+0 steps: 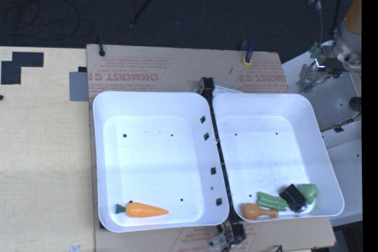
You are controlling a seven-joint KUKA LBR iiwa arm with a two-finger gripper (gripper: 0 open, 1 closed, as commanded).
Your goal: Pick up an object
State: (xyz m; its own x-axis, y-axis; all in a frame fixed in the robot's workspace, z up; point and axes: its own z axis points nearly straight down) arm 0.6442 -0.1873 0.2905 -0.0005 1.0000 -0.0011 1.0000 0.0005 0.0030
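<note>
Loads of open floor in both bins. Left bin just has a carrot near the front wall; right bin has stuff bunched in its front corner.

From here I see the arm at the frame's upper right edge: orange band over a grey metallic wrist, thin cables looping beside it, and a pale grey gripper assembly with a small bright blue-white glint.
</note>
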